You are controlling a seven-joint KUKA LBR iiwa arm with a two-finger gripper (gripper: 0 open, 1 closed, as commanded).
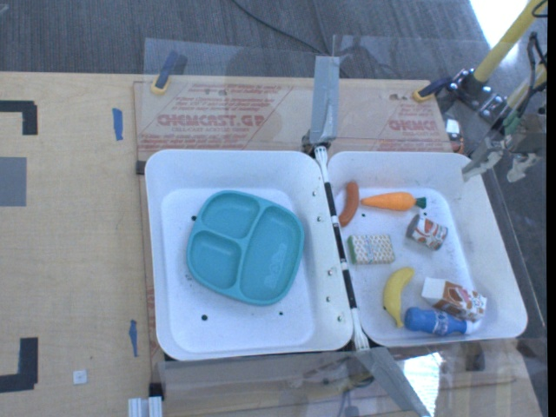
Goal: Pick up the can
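Note:
The can (426, 231) is small, red and white with a silvery end. It lies tipped on its side in the right bin (486, 233), toward the far right part of the floor. An orange carrot (391, 201) lies just beyond it to the left. A green-patterned packet (372, 248) sits to its left with a gap between them. Nothing touches or covers the can.
In the right bin also lie a sausage (348, 202) by the left wall, a banana (397, 295), a brown and white carton (456, 298) and a blue bottle (434, 321) at the near side. A teal divided plate (246, 247) rests in the left bin (165, 233).

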